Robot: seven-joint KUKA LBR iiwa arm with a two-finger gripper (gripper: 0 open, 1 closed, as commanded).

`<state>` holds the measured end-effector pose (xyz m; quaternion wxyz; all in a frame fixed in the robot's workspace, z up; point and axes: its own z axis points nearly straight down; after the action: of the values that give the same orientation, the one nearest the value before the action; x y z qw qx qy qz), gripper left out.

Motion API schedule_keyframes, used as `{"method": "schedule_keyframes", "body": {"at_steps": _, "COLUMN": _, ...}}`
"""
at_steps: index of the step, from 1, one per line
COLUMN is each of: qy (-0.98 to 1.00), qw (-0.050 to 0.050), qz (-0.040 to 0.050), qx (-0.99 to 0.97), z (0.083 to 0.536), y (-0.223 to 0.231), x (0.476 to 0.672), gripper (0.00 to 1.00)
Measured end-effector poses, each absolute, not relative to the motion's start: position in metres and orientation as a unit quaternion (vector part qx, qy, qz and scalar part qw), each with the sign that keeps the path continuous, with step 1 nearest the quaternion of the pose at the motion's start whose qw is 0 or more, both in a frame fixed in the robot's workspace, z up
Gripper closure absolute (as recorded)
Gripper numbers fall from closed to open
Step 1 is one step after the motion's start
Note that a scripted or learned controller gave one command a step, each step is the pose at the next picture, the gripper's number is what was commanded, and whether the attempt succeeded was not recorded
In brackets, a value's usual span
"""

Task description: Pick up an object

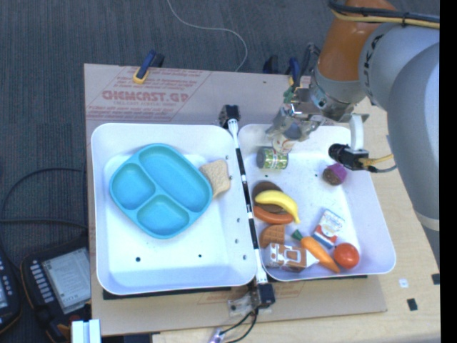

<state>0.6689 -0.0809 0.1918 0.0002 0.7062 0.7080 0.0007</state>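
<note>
My gripper (286, 136) hangs over the far left part of the right bin (371, 213), coming down from the orange-banded wrist (348, 41). Just below and left of it a small green can (273, 159) lies on its side on the bin floor. Whether the gripper touches the can I cannot tell. Further right sits a purple plum (334, 174). A yellow banana (278, 204), a carrot (319, 254), a red tomato (346, 256) and a small carton (288, 256) crowd the near half of that bin.
The left bin (114, 263) holds a blue divided plate (161, 189) and a tan slice of bread (217, 177) against the right wall. A black divider rail (243, 184) runs between the bins. The grey arm (414, 113) covers the right side.
</note>
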Motion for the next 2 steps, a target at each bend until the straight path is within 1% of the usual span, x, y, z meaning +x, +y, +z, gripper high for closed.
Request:
{"method": "schedule_keyframes", "body": {"at_steps": 1, "qy": 0.708, "qw": 0.000, "qz": 0.0003, "qx": 0.706, "z": 0.201, "y": -0.081, "x": 0.669, "gripper": 1.00}}
{"method": "schedule_keyframes", "body": {"at_steps": 2, "qy": 0.708, "qw": 0.000, "qz": 0.0001, "qx": 0.706, "z": 0.264, "y": 0.011, "x": 0.593, "gripper": 1.00}}
